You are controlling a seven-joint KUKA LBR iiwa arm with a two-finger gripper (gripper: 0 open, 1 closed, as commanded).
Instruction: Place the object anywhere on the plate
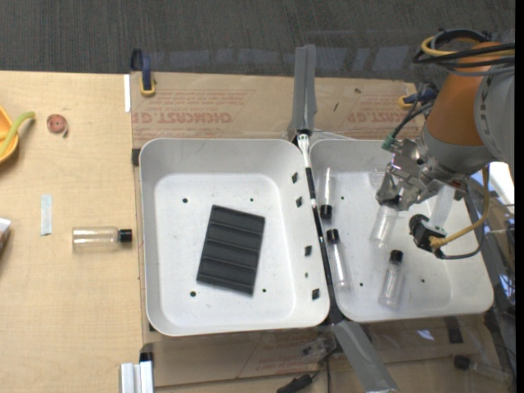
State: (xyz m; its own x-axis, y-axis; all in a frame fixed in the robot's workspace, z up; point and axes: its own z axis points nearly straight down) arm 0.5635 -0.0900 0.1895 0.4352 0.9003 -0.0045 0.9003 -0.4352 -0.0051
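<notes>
Left bin (164,219) holds dark plate (232,249); right bin (458,301) holds vials (391,278).

Only readable print is on the flat brown cardboard sheet (246,109) under the bins, upper centre of frame: red lettering, upside down to the camera, approx "CHEMCAST GP" or similar, exact letters unsure. A second red print sits on the same cardboard further right, upper right of centre, too faint to read. No other labels, nos. or signs legible
</notes>
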